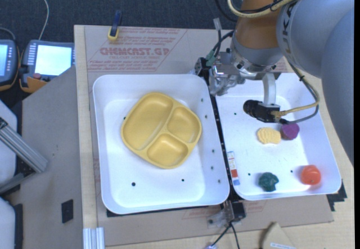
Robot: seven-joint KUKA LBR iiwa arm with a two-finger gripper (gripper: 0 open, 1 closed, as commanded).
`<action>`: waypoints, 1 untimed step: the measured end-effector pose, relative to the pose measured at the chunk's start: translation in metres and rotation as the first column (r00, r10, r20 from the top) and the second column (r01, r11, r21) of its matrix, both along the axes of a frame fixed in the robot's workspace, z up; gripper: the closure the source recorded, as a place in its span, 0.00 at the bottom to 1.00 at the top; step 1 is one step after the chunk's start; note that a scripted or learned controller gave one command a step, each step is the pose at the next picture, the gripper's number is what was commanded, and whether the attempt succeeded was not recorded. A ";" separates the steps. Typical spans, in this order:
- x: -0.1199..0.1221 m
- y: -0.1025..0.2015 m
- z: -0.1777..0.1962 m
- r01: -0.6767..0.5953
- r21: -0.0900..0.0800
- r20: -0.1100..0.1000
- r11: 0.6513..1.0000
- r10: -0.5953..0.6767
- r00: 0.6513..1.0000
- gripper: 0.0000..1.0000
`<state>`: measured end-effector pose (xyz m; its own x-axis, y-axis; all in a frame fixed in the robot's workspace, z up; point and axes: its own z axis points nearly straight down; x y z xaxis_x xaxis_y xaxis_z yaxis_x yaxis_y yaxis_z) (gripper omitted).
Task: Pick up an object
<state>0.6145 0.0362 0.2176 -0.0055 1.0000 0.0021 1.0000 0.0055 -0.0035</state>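
Green lump (268, 181) sits ungrasped, lower right; pincer (221, 79) hovers upper centre, open or closed I cannot tell. Approach step, I judge: next align and descend.

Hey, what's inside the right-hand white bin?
A yellow lump, a purple piece, a green piece and an orange ball. The arm covers the far corner of the right bin, so anything there is hidden.

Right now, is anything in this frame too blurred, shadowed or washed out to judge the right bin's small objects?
Camera view: lighting is even, with a soft shadow under the yellow plate; camera view: the white right bin is bright, yet no glare hides anything; camera view: the grey arm near the lens is soft, while the green object and orange object read clearly.
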 end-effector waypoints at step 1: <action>-0.005 0.049 0.011 0.000 0.000 0.005 1.000 0.000 1.000 1.00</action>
